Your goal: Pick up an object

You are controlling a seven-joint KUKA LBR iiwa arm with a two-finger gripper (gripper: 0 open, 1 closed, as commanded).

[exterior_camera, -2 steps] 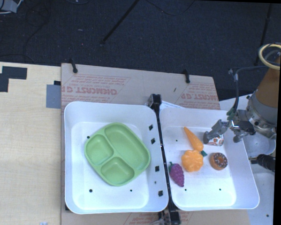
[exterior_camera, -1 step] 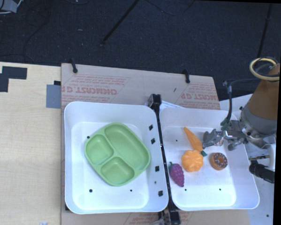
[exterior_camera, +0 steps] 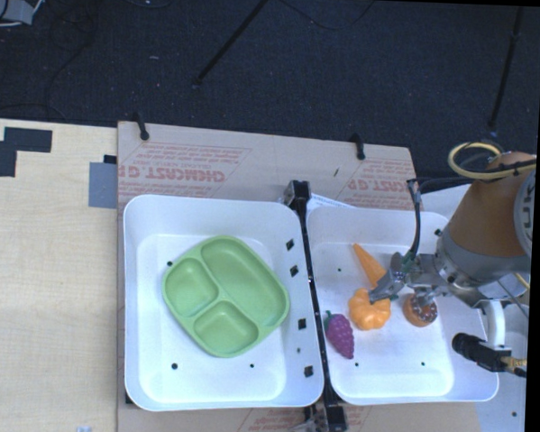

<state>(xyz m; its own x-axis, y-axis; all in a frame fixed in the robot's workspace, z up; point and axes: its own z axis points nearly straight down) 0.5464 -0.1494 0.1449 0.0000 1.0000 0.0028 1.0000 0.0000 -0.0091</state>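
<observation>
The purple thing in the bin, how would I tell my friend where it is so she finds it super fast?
Start at the right white bin, the one the arm reaches into. Look near its left wall, toward the front, just below and left of the orange pepper. There lies the purple grape bunch, small and bumpy, the one purple item among orange and brown neighbours.

a robot lab: white bins [exterior_camera: 151, 249], taped cardboard [exterior_camera: 254, 169], loose cables [exterior_camera: 476, 158]
</observation>
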